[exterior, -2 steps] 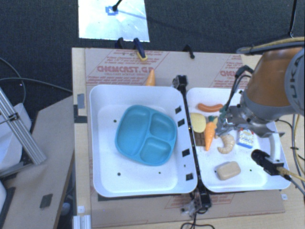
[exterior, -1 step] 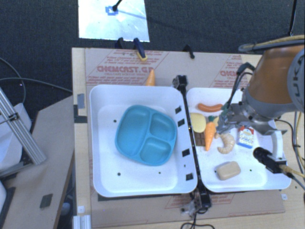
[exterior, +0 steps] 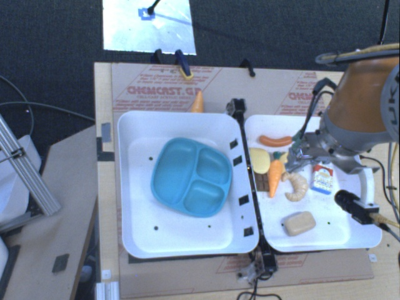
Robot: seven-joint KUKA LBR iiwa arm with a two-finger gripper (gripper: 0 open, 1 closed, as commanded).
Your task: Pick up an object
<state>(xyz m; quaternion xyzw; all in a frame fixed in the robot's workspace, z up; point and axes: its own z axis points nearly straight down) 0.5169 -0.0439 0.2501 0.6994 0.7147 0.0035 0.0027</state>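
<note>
The right bin [exterior: 325, 236] holds several small toy foods: a sausage [exterior: 275, 140], a yellow piece [exterior: 259, 160], a carrot [exterior: 274, 174], a brown chocolate bar [exterior: 263, 181], a shrimp [exterior: 296, 187], a small red and white carton [exterior: 323, 179] and a tan bread piece [exterior: 299, 223]. My gripper [exterior: 295, 160] hangs low over this bin, just right of the carrot and above the shrimp. Nothing shows between its fingers.
The left bin [exterior: 134, 167] holds a blue divided plate [exterior: 190, 175]. An orange cone [exterior: 197, 102] lies on the board behind the left bin. The arm's grey and orange body [exterior: 365, 105] covers the right bin's far right corner. A black part [exterior: 351, 206] sticks out near the bin's right wall.
</note>
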